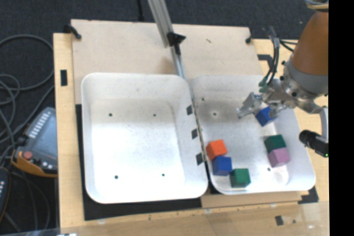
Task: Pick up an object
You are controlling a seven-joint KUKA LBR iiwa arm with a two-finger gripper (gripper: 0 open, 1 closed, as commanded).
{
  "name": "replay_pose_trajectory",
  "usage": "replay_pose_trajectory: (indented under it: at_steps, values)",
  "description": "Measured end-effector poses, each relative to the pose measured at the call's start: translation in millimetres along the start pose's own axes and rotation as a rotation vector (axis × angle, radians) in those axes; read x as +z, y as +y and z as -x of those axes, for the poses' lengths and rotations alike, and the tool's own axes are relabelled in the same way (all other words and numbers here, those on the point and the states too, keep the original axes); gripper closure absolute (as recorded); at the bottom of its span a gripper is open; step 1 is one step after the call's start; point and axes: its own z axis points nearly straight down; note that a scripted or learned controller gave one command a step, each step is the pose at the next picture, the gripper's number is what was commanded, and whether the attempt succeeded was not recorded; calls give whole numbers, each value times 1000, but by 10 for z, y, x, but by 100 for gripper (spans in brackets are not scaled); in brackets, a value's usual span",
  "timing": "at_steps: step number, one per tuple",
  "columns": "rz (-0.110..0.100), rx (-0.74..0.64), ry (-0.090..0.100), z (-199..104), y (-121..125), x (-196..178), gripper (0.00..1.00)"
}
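Note:
My gripper (263,110) hangs over the upper right part of the right bin (221,91), reaching in from the right. A small blue block (265,116) sits between its grey fingers (247,107), and the gripper is shut on it. Lower in the same bin lie an orange block (217,148), a second blue block (222,164) and a green block (240,177) near the left wall. A dark green block (275,142) and a purple block (278,156) lie just below the gripper on the right side.
The left bin (138,135) adjoins the right one along a shared divider. A slanted metal rail (157,3) comes down from the top to the bins' back edge. Cables and a handheld pendant (38,141) lie left of the bench.

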Motion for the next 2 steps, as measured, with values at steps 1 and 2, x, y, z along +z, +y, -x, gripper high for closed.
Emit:
replay_pose_trajectory:
  at_steps: [1,2]
  values:
    - [0,1,0,0,0,0,0]
    - [-8,-3,-1,721,187,1681,0]
